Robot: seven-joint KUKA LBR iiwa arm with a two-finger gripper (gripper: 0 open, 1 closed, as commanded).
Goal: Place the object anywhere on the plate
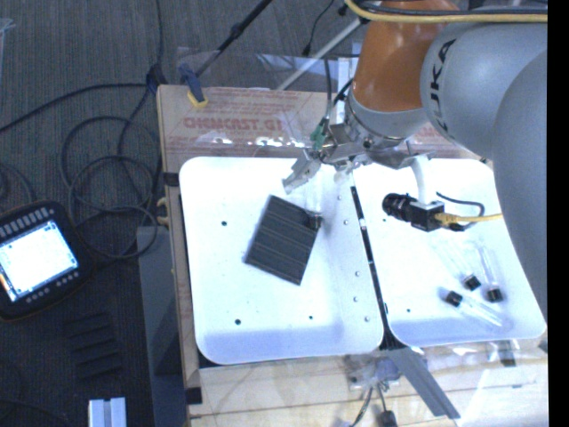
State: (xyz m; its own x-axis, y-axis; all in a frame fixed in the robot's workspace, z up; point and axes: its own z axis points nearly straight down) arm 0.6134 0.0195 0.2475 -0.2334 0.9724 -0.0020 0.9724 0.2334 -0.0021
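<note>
At the frame's centre, in the left bin, your end effector hangs just beside the dark ribbed plate; whether it's spread, you cannot tell.

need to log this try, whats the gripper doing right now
gripper: above the dark ribbed plate's upper right corner in the left bin; open or shut cannot be told, nothing visibly held.
</note>
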